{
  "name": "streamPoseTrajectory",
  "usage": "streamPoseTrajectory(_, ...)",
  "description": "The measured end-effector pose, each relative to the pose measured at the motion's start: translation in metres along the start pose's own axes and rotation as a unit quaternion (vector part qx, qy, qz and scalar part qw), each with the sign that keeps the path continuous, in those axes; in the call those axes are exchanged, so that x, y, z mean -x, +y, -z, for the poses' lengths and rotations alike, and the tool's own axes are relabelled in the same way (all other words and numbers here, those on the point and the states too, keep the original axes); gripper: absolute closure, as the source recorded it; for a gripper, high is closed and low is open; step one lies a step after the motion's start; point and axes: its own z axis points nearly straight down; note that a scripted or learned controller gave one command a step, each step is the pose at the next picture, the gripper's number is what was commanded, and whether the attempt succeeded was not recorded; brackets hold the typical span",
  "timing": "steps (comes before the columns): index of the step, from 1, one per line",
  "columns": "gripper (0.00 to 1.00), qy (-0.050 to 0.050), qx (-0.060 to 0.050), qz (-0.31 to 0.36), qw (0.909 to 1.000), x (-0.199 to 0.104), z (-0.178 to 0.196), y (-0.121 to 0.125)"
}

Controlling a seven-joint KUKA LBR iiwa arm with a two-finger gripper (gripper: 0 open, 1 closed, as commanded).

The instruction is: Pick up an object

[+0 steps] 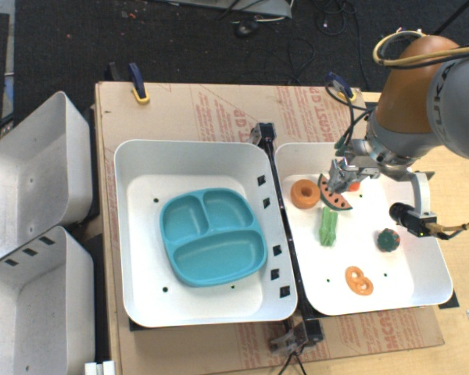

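The arm point(442, 108) is grey, with a rounded orange band. A yellow cable loops above that band, and a black fitting sits just below the wrist.

The left bin point(133, 209) is white and carries a turquoise divided tray point(213, 237); the right bin point(422, 276) is white too, dotted with small black marks; near its far-left corner lies an orange ring point(304, 194), beside it a watermelon slice point(336, 198), red with a dark green rind; a light green piece point(328, 226) sits mid-bin; a dark green lump point(388, 241) lies toward the right edge; an orange pretzel point(359, 280) lies near the front edge; the table point(187, 116) is tan cardboard with red print
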Motion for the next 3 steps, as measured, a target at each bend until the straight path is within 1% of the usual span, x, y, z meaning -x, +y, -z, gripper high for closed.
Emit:
streamPoseTrajectory(1, 1.0, 0.0, 0.001, 0.0, 1.0, -0.048, 0.005, 0.023)
streamPoseTrajectory(2, 1.0, 0.0, 0.001, 0.0, 1.0, -0.096, 0.022, 0.03)
streamPoseTrajectory(3, 1.0, 0.0, 0.001, 0.0, 1.0, -0.155, 0.024, 0.034)
